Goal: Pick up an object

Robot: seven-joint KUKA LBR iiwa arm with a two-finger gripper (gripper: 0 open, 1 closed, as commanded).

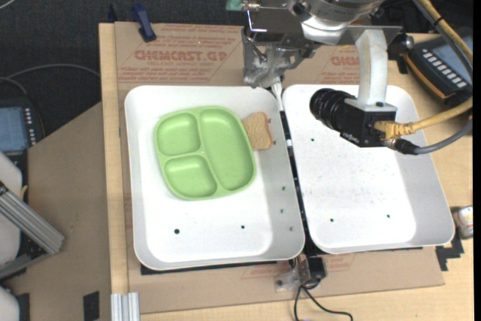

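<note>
Seemingly nothing is picked yet: the gripper (264,75) hovers at the left bin's (143,184) far-right corner (whether its jaws are apart I cannot tell), with the green plate (203,154) and cracker (259,131) unlifted.

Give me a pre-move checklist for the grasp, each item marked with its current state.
1. Target present: ok. A green divided plate and a tan cracker-like piece lie in the left bin.
2. Targets unobstructed from above: ok.
3. Piece free of the plate: not ok. It rests against the plate's right rim.
4. Gripper over a target: not ok. It sits at the bins' top edge, near the divide, above the piece.
5. Jaws open: cannot tell.
6. Black camera unit on the arm over the right bin away from both targets: ok.
</note>
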